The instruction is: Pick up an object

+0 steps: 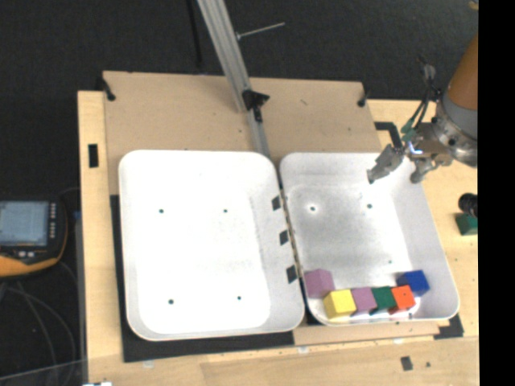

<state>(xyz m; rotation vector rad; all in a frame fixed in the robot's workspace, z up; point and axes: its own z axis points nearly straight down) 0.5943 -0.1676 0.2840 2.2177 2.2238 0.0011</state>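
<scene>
Several small blocks lie along the near edge of the right bin [362,215]: a purple block [319,281], a yellow block [340,302], a second purple block [364,298], a green block [382,297], an orange block [401,297] and a blue block [414,281]. My gripper [399,167] hangs over the bin's far right corner, well away from the blocks. Its two fingers are spread apart with nothing between them.
The left bin [201,240] sits beside the right one, with dark clips along the shared edge. A slanted metal rail [229,51] runs from the top down to the bins' far junction. A handheld controller [28,227] lies off the bench at left.
</scene>
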